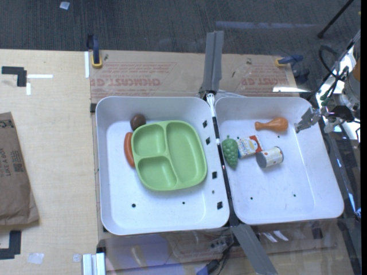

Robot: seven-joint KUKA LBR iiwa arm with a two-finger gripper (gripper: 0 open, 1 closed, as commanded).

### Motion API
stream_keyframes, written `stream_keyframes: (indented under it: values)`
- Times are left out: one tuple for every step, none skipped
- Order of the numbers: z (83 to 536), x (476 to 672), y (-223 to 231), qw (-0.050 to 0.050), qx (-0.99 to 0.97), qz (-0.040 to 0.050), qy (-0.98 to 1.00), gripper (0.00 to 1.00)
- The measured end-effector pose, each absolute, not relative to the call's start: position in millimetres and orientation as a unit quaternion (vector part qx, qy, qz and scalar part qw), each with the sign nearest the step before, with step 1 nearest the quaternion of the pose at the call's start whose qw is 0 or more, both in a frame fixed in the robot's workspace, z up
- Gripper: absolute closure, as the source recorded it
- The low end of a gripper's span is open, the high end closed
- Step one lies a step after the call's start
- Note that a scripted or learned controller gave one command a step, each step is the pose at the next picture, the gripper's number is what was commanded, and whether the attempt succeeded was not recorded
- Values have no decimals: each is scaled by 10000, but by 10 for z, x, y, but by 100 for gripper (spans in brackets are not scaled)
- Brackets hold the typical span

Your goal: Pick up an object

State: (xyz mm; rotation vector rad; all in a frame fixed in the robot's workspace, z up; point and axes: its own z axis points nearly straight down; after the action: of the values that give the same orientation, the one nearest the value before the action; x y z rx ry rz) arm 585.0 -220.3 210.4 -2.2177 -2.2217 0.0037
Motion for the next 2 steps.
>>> stream_keyframes:
  values:
    - [1039,6511,-2133,8,-7423,-42,-6701,0]
    - [1633,6432,-1914,-3,-8007,9,-5991,0]
